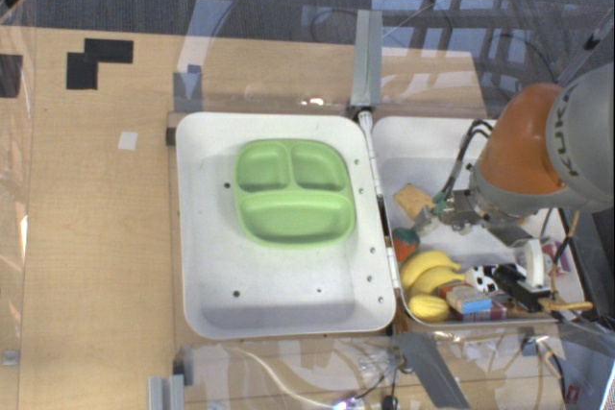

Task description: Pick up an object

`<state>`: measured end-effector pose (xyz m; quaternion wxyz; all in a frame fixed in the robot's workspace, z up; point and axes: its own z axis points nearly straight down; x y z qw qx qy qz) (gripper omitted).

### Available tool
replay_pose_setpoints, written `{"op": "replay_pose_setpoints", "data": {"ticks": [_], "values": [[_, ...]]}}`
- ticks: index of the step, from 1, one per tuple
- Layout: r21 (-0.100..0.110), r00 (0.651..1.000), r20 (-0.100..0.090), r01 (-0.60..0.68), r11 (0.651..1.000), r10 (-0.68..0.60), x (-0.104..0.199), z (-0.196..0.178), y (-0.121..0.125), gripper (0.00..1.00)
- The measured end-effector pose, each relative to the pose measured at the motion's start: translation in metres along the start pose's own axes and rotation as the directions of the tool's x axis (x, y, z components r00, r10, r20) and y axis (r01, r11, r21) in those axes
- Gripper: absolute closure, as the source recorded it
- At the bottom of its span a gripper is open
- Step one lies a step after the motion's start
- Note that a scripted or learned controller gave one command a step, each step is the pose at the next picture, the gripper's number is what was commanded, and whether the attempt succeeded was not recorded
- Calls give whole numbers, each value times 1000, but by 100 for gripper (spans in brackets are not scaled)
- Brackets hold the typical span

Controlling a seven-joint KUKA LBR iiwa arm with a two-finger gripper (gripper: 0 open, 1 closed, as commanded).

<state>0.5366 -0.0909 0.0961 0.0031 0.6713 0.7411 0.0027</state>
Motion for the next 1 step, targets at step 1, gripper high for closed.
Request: {"op": "replay_pose_setpoints", "data": {"ticks": [1], "values": [[-4,996,1,86,996,-86,-14,8,117,0]]}}
